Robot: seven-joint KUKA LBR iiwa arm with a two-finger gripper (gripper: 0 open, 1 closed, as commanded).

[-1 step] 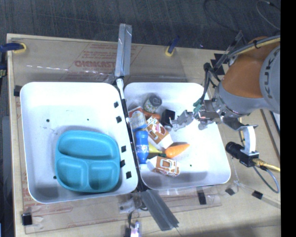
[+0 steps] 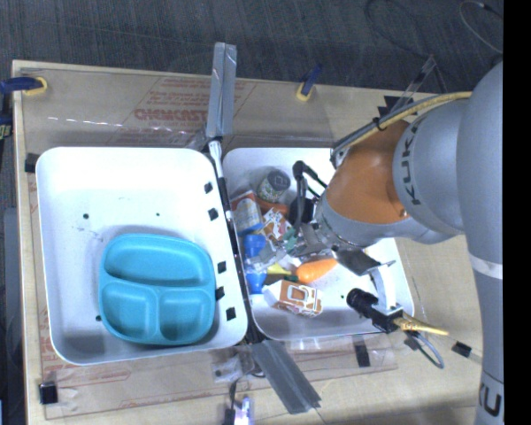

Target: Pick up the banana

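1. Locate the arm (image 2: 442,175). It enters over the right edge of the table (image 2: 115,104) and bends down into the right bin (image 2: 385,317). Its orange band (image 2: 363,189) sits over the middle of that bin.
2. Locate the claw (image 2: 301,237). It is low among the clutter, under the wrist. You cannot tell whether it is released or clenched, because the wrist covers it.
3. Locate the banana (image 2: 279,274). It lies in the right bin, near the wall shared with the left bin (image 2: 62,237), toward the table's front edge. You see a short, narrow yellow strip; the rest is hidden. It lies just below the claw, between a blue item (image 2: 255,246) and an orange item (image 2: 317,268), with a printed packet (image 2: 299,299) just beside it.
4. Note the blue tray (image 2: 159,288) in the left bin.
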